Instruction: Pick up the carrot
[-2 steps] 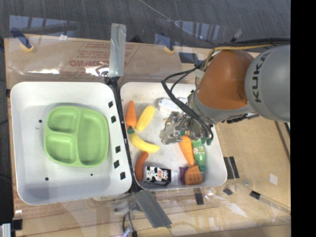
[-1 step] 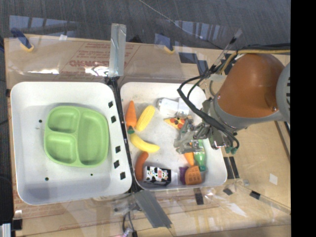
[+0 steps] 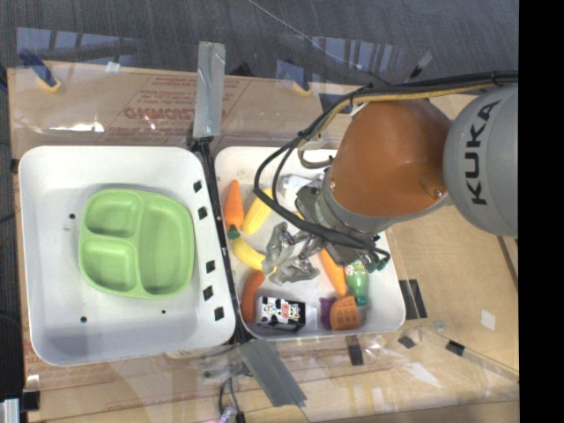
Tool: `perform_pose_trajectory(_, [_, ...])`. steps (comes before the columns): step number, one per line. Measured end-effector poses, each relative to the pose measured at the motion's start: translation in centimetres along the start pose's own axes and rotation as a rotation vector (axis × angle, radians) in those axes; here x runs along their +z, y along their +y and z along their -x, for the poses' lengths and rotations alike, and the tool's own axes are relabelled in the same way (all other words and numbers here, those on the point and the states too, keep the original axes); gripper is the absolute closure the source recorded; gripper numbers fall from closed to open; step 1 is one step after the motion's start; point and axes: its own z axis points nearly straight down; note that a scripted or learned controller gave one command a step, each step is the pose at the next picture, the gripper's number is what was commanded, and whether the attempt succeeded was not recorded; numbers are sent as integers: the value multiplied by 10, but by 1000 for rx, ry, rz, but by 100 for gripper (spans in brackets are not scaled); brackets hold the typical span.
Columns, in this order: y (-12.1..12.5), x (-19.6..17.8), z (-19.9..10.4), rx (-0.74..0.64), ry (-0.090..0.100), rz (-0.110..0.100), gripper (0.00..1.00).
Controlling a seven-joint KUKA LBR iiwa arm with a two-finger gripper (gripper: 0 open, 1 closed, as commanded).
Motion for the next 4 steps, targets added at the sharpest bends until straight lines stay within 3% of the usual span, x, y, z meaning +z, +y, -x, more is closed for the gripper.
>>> perform_pose_trajectory(1, [-74, 12, 12, -5, 1, -1, 100])
perform_pose_trajectory(2, [-144, 96, -54, -210, 5, 4, 100])
perform_pose_trajectory(3, [-113, 140, -37, -730, 2, 4, 100])
perform_pose_trajectory(4, [-108, 10, -44, -666, -4, -11, 100])
